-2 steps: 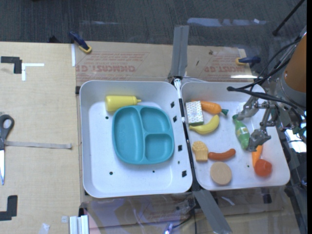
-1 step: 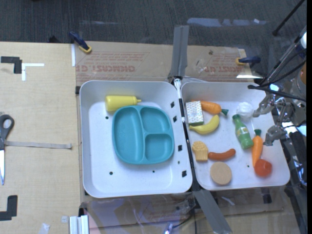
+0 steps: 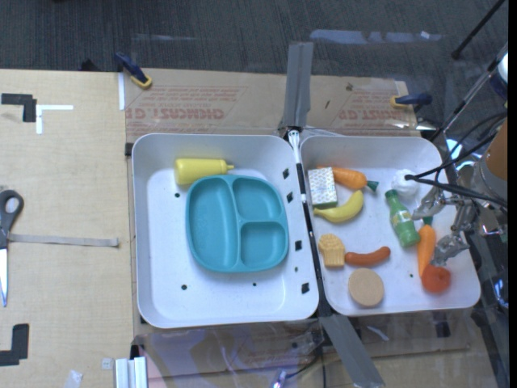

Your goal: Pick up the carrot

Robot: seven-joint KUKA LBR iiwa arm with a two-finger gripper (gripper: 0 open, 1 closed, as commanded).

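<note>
On the surface, the left bin (image 3: 149, 241) is being used for two things. A yellow squeeze bottle (image 3: 202, 169) is lying on its side at about 11 o'clock, and a teal divided plate (image 3: 238, 223) is sitting flat at the centre, its compartments bare.

The right bin (image 3: 460, 297) is being used as the crowded store. A speckled sponge block (image 3: 322, 187) is lying at 10 o'clock, with the carrot (image 3: 350, 178) touching it at about 11 o'clock. The carrot is lying flat, its green stub turned toward 4 o'clock. A banana (image 3: 343, 208) is curled just below it. A ridged biscuit piece (image 3: 331, 250) and a sausage (image 3: 367, 256) are lying near the centre, and a round tan disc (image 3: 366, 287) at 6 o'clock. A green bottle (image 3: 402, 218) is lying at about 2 o'clock.

At 4 o'clock a second orange tapered piece (image 3: 426, 249) is resting with a red ball (image 3: 436, 279) at its lower end. The gripper (image 3: 443, 250) is being held low just beside it, well apart from the carrot. This is probably because the orange piece is being taken for the target. Whether the jaws are apart or together cannot be told.
</note>
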